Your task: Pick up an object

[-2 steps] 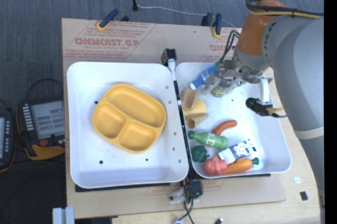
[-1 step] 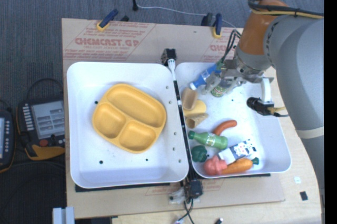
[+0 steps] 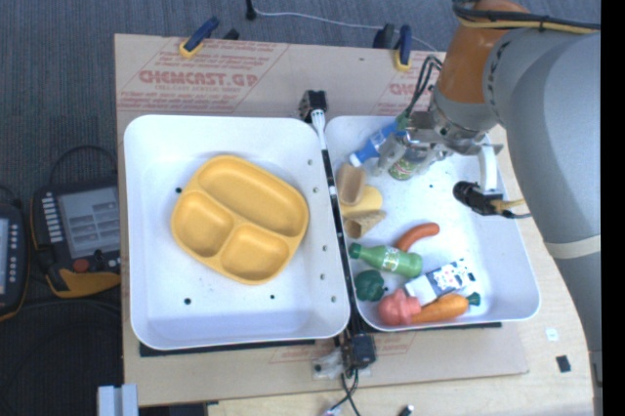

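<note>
Here, the arm's gripper hangs low over the right bin, beside a blue-capped bottle among piled toy food, with its grip impossible to judge.

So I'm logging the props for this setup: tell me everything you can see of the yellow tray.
The tray is a yellow, smooth, plastic-looking dish with rounded corners and three compartments: one long one along its upper side, two smaller ones below. It lies flat, right side up, turned at a slant, about in the middle of the left bin, resting on the bin's floor. Its compartments hold nothing. No other item touches it.
</note>
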Motion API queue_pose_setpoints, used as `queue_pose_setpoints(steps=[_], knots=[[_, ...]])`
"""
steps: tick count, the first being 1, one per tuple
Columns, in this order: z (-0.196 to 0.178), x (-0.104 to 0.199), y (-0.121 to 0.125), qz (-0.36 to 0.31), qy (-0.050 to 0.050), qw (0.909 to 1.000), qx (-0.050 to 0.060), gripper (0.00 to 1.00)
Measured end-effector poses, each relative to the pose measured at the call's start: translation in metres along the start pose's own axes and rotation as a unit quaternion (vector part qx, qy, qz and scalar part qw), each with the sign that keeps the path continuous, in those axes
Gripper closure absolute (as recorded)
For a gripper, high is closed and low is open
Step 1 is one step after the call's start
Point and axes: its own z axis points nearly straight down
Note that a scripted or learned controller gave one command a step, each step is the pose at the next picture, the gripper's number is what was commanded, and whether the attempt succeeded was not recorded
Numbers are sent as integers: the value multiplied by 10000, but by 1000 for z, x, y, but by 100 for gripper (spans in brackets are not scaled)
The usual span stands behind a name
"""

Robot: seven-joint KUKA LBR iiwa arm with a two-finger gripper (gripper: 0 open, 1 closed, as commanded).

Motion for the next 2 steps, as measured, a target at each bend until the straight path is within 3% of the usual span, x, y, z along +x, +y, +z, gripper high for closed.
queue_pose_setpoints(steps=[1, 2], knots=[[0, 18, -82, -14, 52, 9998, -207, 0], [-1, 23, -2, -53, 69, 9999, 114, 0]])
